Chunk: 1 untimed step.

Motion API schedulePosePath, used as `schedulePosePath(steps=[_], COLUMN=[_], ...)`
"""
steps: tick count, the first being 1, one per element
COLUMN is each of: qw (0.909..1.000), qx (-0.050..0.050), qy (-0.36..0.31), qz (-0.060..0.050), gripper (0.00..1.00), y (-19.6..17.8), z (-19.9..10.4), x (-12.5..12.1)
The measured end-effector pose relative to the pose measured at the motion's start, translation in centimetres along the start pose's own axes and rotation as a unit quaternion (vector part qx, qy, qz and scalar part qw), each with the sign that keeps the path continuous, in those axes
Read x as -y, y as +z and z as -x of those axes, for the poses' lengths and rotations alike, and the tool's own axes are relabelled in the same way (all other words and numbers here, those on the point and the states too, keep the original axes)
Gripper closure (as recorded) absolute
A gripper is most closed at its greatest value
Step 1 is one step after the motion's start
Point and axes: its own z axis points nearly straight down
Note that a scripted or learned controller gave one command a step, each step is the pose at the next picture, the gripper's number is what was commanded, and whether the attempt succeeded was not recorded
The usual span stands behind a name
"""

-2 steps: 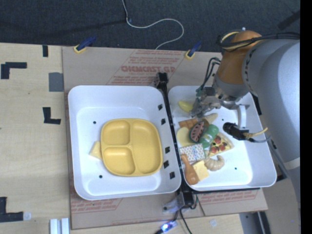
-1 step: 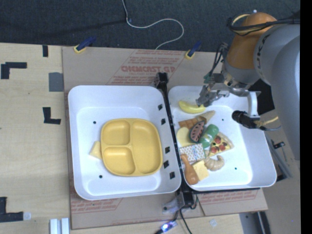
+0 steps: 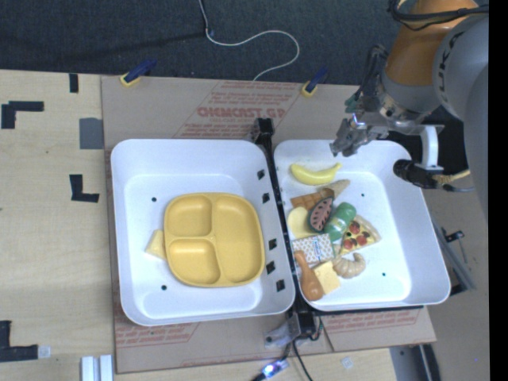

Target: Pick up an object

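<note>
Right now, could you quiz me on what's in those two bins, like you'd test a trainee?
1. True or false: the yellow tray lies in the same bin as the banana.
2. Which is nearest the gripper? A) banana B) pizza slice C) yellow tray
3. Fill in: the toy food is heaped in the ___ bin as the camera sees it.

Key: 1 false, the tray is in the left bin; 2 A; 3 right.
</note>
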Motion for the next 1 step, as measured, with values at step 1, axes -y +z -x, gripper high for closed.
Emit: schedulePosePath(steps=[1], qw=[1.0000], qx=[-0.001], qy=[0.000], qz=[-0.003], gripper=[1.00], y=[-0.25], z=[-0.08], x=[-0.03])
